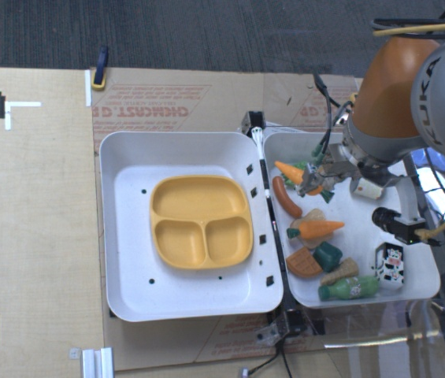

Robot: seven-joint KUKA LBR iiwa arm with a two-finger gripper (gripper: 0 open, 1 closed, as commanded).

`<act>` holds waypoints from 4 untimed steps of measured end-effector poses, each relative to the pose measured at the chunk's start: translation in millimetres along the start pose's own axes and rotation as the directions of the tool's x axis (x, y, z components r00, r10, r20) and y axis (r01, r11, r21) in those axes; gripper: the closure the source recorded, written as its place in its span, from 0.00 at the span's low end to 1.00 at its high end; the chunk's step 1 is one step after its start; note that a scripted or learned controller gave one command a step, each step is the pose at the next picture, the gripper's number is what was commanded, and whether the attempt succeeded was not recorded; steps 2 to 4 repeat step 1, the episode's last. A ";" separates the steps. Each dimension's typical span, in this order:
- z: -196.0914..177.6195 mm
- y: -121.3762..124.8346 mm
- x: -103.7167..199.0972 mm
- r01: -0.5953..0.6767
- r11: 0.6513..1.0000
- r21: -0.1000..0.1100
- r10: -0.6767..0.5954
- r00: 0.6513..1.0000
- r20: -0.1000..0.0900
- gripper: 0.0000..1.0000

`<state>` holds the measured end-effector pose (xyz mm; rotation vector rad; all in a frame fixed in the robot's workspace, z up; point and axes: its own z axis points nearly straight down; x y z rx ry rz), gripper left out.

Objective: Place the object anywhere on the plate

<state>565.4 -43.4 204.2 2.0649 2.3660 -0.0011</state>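
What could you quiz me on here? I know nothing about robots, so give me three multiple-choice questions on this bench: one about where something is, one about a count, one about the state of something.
1. Where does the yellow plate lie?
A. in the left bin
B. in the right bin
C. on the cardboard

2. How many compartments does the plate have?
A. two
B. three
C. five

3. What is the state of the plate?
A. it bears a carrot
B. it is flipped over
C. it bears no toy food

Answers:
1. A: the plate sits inside the left bin, while the toy food fills the right bin.
2. B: one wide section above two smaller ones.
3. C: the carrot and the sausage lie in the right bin, where the gripper hovers.
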 end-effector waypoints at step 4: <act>0.0 0.0 -0.1 0.000 1.000 0.000 0.000 1.000 0.000 0.00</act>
